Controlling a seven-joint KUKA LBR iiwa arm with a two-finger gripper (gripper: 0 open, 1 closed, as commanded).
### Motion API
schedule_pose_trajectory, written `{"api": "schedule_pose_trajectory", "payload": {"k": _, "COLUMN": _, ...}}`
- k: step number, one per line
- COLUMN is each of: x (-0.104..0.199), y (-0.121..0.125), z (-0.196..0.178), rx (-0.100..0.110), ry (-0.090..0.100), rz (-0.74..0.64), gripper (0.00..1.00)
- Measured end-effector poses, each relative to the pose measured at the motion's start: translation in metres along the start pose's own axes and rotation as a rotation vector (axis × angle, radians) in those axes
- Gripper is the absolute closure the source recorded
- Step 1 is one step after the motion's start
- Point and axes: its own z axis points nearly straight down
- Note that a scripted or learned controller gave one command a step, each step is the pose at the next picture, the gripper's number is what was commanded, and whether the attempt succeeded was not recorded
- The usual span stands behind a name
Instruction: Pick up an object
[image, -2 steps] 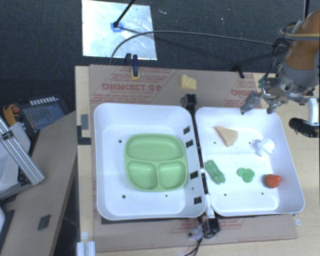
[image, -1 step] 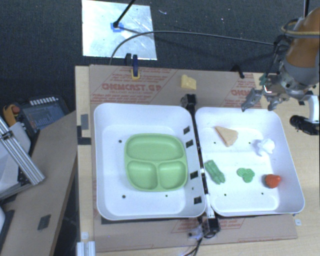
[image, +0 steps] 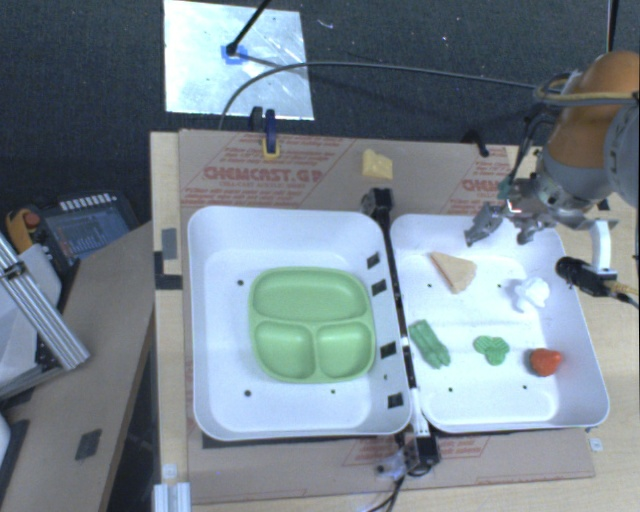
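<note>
Gripper (image: 505, 226) hangs over the far edge of the right bin (image: 575, 410), fingers spread apart, and I see nothing between them. I take that bin as my reference. Inside it, nearest the fingers, lies a tan wedge (image: 454, 270), on the bin floor and apart from the fingertips. A small white object (image: 529, 293) sits toward the bin's right wall. Closer to the near rim I log three items in a row: a green elongated piece (image: 430, 343) by the left wall, a small green clump (image: 491, 349) in the middle, and a red-orange object (image: 545, 362) to the right. Left of the reference bin, touching it along the shared edge, is the left bin (image: 215, 240), holding a green divided tray (image: 309, 324). Beyond the reference bin's far-left corner, a small yellow piece (image: 377, 164) rests on the cardboard sheet (image: 420, 165).
</note>
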Motion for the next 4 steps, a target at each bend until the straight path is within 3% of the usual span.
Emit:
{"api": "schedule_pose_trajectory", "payload": {"k": 2, "x": -0.003, "y": 0.0, "z": 0.089, "rx": -0.008, "ry": 0.001, "rz": 0.001, "gripper": 0.0}}
{"api": "schedule_pose_trajectory", "payload": {"k": 3, "x": -0.003, "y": 0.004, "z": 0.072, "rx": -0.023, "ry": -0.001, "rz": -0.001, "gripper": 1.0}}
{"api": "schedule_pose_trajectory", "payload": {"k": 4, "x": 0.005, "y": 0.0, "z": 0.014, "rx": -0.01, "ry": -0.002, "rz": -0.003, "gripper": 1.0}}
